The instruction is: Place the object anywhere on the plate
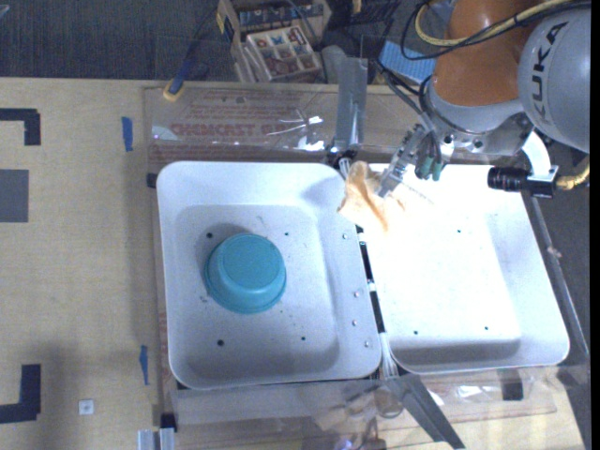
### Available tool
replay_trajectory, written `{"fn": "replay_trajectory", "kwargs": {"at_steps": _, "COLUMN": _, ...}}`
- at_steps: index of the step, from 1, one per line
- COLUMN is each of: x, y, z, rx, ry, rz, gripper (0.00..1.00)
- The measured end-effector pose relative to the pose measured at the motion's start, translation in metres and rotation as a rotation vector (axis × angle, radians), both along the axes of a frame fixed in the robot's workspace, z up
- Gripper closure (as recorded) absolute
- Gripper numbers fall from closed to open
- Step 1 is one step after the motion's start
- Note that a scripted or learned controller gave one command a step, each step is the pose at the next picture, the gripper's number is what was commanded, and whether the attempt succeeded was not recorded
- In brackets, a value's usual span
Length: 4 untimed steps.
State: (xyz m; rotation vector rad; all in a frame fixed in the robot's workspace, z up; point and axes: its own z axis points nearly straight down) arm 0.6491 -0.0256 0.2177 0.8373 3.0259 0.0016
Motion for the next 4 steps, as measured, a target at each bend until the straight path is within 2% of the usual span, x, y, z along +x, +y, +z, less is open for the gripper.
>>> {"fn": "replay_trajectory", "kwargs": {"at_steps": 1, "x": -0.017, "y": 0.046, "z": -0.005, "rx": -0.001, "ry": -0.002, "rz": 0.395, "gripper": 1.00}}
{"fn": "replay_trajectory", "kwargs": {"at_steps": 2, "x": -0.034, "y": 0.097, "z": -0.008, "rx": 0.000, "ry": -0.001, "rz": 0.539, "gripper": 1.00}}
{"fn": "replay_trajectory", "kwargs": {"at_steps": 3, "x": -0.045, "y": 0.147, "z": 0.003, "rx": 0.000, "ry": -0.005, "rz": 0.544, "gripper": 1.00}}
{"fn": "replay_trajectory", "kwargs": {"at_steps": 4, "x": -0.044, "y": 0.147, "z": 0.003, "rx": 0.000, "ry": -0.006, "rz": 0.544, "gripper": 0.00}}
